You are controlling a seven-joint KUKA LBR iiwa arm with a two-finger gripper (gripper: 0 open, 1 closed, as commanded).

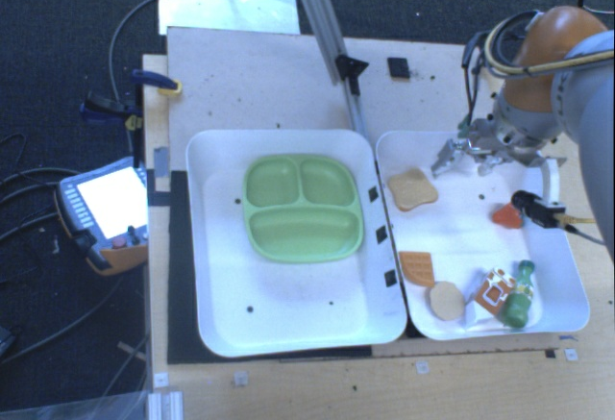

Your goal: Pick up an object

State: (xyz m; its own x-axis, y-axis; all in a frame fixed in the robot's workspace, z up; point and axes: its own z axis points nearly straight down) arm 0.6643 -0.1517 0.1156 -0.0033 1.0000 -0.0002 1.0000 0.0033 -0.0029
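Several small objects lie in the right bin. A tan toast slice rests near its far left. A red piece lies at the right. Along the near side sit an orange square cracker, a round beige biscuit, an orange-and-white block and a green bottle shape. My gripper hangs over the bin's far end, just right of the toast and apart from it. Its fingers are spread open with nothing between them.
The left bin holds a green divided plate. A slanted metal pole crosses the bench behind the bins. A handheld pendant lies off the bench at the left, among cables.
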